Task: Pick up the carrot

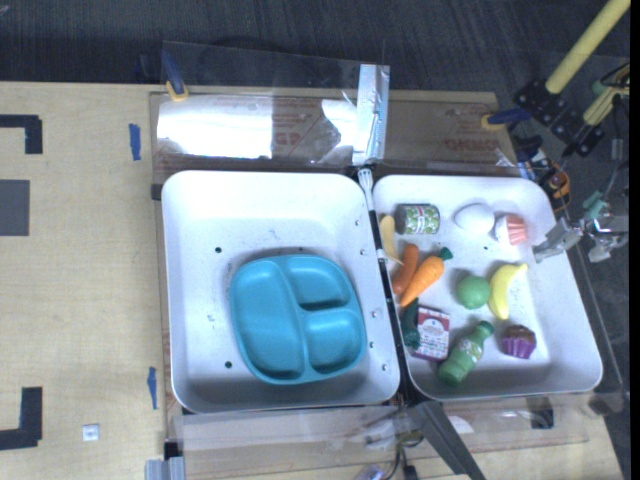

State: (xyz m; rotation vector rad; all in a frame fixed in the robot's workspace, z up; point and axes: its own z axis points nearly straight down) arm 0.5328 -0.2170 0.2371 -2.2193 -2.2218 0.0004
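I see the carrot [422,276] untouched at the 9 o'clock side of the right bin [580,353], beside a second orange piece. The tool [562,233] waits, I think, at 3 o'clock; its state I cannot tell. Next it must approach.

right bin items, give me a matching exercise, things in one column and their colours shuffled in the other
Things:
1. carrot
2. banana
3. bottle
4. cupcake

Colours:
A. purple
B. orange with a green top
C. yellow
D. green

Pairs: 1-B, 2-C, 3-D, 4-A

All four lie in the right bin.
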